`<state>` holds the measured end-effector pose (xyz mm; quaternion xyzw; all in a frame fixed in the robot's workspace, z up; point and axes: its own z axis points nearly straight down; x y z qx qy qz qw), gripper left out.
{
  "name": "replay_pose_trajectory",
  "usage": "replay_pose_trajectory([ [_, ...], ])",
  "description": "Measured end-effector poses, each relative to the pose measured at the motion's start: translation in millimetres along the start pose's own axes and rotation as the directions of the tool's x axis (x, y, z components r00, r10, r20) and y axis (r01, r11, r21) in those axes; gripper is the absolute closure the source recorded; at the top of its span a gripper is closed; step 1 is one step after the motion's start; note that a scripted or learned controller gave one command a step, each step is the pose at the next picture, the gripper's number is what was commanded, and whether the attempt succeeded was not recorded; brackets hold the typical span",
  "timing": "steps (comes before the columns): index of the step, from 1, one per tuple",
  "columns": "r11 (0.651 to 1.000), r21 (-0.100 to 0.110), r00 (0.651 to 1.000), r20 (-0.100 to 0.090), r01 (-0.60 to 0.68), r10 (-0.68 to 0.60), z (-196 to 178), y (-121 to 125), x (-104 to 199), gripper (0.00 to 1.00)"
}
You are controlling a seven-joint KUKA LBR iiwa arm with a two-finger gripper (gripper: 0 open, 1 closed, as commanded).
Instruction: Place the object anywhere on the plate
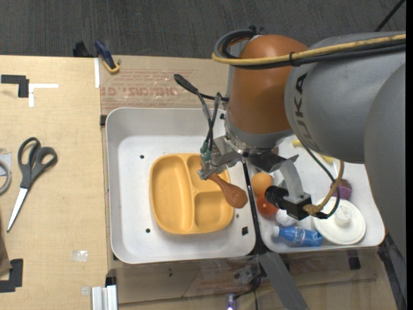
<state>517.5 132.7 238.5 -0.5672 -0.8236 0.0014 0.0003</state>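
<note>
1. A counter [51, 237] of pale wood carries two shallow white bins side by side, seen from above at a slant.
2. The left bin [126, 192] holds a yellow plate [174, 196] with three compartments: one long one on the left and two smaller ones on the right.
3. A grey arm [348, 95] with an orange band [261, 76] reaches in from the right and hangs over the gap between the bins.
4. The claw [210, 168] sits over the plate's right side, above the far right compartment.
5. A brown wooden spoon [229, 189] lies tilted just under the claw; its narrow end is at the claw tips and its round end rests on the plate's right rim, beside the near right compartment.
6. I cannot tell whether the claw is open or closed, or whether it grips the spoon.
7. The right bin [374, 228] holds an orange ball [261, 183], a red piece [266, 205], a blue bottle [298, 236], a white round lid [342, 223] and a purple item [345, 189], partly hidden by the arm.
8. Scissors [29, 166] lie on the counter, well left of the bins.
9. A blue clip [106, 55] sits at the far edge of the counter.
</note>
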Motion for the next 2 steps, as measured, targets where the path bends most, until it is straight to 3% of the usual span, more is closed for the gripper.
replay_pose_trajectory([
  [1, 0.997, -0.001, 0.997, 0.001, 0.073, -0.073, -51.4, -7.2, 41.5, 1.00],
  [2, 0.997, -0.001, 0.997, 0.001, 0.072, -0.072, -51.4, -7.2, 41.3, 0.00],
])
